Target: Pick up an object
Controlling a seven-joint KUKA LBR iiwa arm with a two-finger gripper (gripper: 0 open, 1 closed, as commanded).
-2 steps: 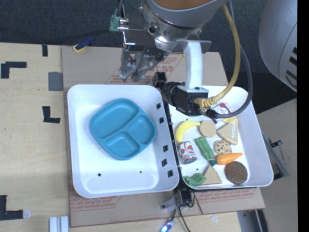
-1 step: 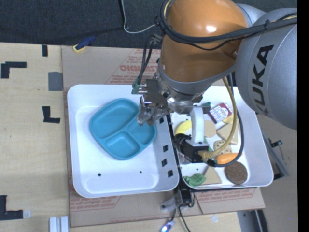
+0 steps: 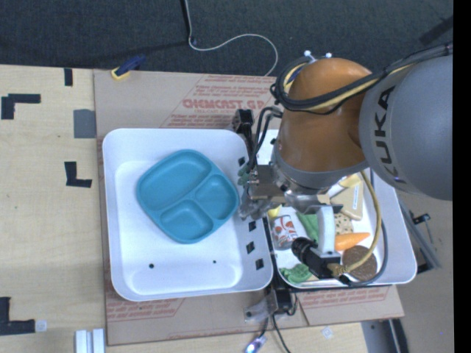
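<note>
Two white bins sit side by side on a sheet of brown cardboard (image 3: 213, 101) with red print. The left bin (image 3: 121, 219) holds a single blue plate (image 3: 188, 195), divided into three compartments, lying flat and turned at a slant in the upper half of the bin; the rest of that bin's floor is bare white apart from two tiny dark specks near the front. The arm (image 3: 327, 123) comes in from the right, its orange band bulking over the right bin (image 3: 401, 271) and covering most of it. The gripper (image 3: 313, 210) is down under the wrist, over the left part of the right bin, just beside the wall the two bins share. Whether it is open, closed or clamped on anything I cannot tell, since the wrist hides it from above. Around it, the loose things of the right bin peek out. An orange carrot (image 3: 353, 239) lies toward the front right, and a brown round thing (image 3: 359, 260) sits just below it, close to the front rim. A green leafy piece (image 3: 297, 273) lies at the front left corner. A small red-and-white packet (image 3: 283, 230) rests against the left wall, and a pale cracker-like piece (image 3: 341, 218) with dark dots (too small to name for sure) sits above the carrot. None of these can be seen lifted off the floor of the bin. A thin white cable (image 3: 221, 46) loops across the dark floor beyond the bench.
</note>
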